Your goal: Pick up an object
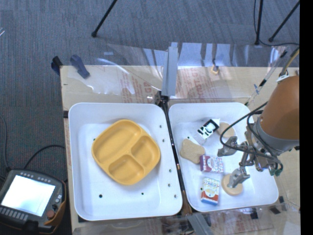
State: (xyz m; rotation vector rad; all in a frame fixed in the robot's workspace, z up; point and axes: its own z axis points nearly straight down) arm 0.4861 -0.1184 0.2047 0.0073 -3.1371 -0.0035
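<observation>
A round tan disc (232,186) lies in the right bin (272,192), directly under the gripper (238,178), whose tip touches or hovers just over it; whether its jaws are apart or together cannot be told. Just left of the gripper lies a small red-and-white carton (210,190), and up-left of it a maroon carton (211,164). Farther up-left sit a tan slice of toast (191,151) and a black-and-white box (208,128). Well left, in the left bin (78,121), rests a yellow divided plate (126,152). Both bins stand on the bench (122,82).
</observation>
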